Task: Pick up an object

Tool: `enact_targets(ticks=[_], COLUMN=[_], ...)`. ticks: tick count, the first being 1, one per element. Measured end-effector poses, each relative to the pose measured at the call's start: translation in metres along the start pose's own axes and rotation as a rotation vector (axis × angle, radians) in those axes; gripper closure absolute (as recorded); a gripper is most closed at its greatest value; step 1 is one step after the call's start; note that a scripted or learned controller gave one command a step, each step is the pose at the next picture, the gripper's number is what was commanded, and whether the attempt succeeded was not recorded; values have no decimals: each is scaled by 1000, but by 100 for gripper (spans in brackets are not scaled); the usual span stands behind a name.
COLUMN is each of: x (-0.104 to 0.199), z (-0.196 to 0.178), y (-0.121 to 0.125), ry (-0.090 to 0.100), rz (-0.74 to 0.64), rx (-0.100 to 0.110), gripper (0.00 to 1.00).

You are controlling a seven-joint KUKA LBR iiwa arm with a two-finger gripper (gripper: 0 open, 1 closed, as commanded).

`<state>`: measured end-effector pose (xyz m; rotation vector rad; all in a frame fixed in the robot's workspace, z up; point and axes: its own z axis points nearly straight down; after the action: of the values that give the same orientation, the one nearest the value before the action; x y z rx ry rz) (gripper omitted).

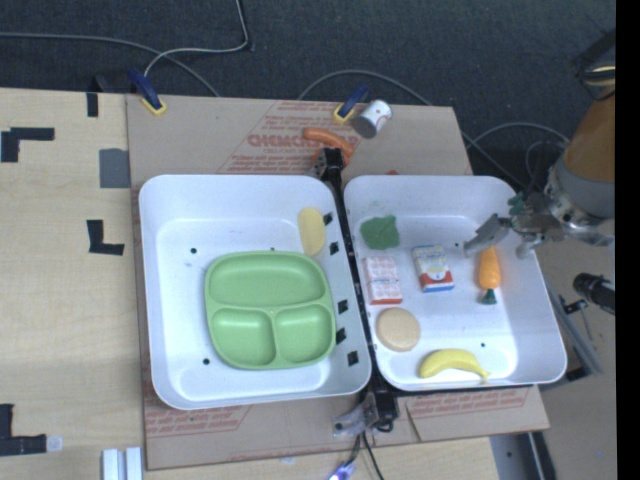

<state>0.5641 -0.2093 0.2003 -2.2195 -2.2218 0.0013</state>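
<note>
The right bin (520, 343) holds an orange carrot (488, 268), a red-and-white carton (433, 268), a second small carton (383, 278), a green lump (380, 231), a round tan biscuit (397, 329) and a banana (453, 365). My gripper (506, 239) hangs over the right bin's upper right part, just above the carrot's top end. It is open, its two fingers spread apart with nothing between them. The carrot lies on the bin floor below and between the fingers.
The left bin (165, 228) carries a green divided plate (270, 306) and a pale yellow piece (312, 230) by the centre wall. Clamps (335, 158) hold the bins at the back. Cables run over the dark floor behind.
</note>
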Motion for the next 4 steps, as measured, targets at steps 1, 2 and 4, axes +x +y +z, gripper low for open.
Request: enact_targets(ticks=[1,2,4], x=[-15,32,-8], z=[110,110,61], y=[35,76,105], ry=[-4,-3,-2], rz=[-1,-1,-1], rx=[-11,-13,-3], gripper=[0,0,0])
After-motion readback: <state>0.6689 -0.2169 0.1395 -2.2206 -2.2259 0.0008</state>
